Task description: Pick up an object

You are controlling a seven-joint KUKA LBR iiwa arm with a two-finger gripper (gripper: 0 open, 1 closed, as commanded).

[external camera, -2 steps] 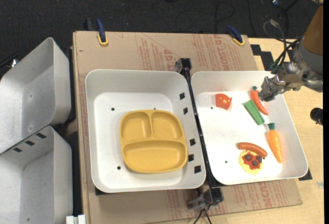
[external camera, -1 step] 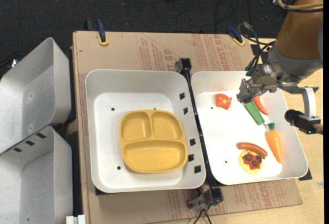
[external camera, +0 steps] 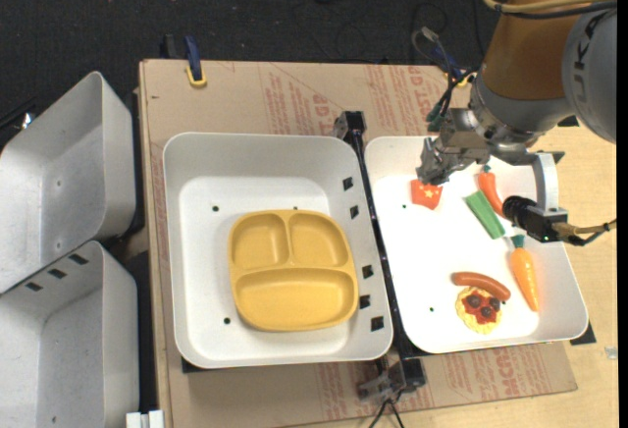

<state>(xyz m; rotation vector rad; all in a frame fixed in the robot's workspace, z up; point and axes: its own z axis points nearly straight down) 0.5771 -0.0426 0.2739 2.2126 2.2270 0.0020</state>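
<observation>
You see two shallow white bins side by side on the bench: the left bin (external camera: 186, 220) holds a yellow divided tray (external camera: 292, 269), and the right bin (external camera: 412, 318) holds the loose toy foods that serve as candidates for the pick. The arm (external camera: 540, 33) reaches in from the right and carries its gripper (external camera: 435, 166) low over the far left part of the right bin, directly above and apparently touching a small red piece with a green top (external camera: 426, 193); this placement suggests that the red piece is the chosen object. Whether the piece sits between the fingertips cannot be told, since the gripper body hides them, so treat the grasp as unconfirmed. To the right of the red piece lie a small orange-red piece (external camera: 489, 188) and a green strip (external camera: 483, 215), near one another. Nearer you, a carrot (external camera: 525, 277) lies by the right wall, with a sausage (external camera: 481, 285) just beside a small pizza (external camera: 478, 309). These rest well apart from the gripper, so a lift here should disturb none of them.
</observation>
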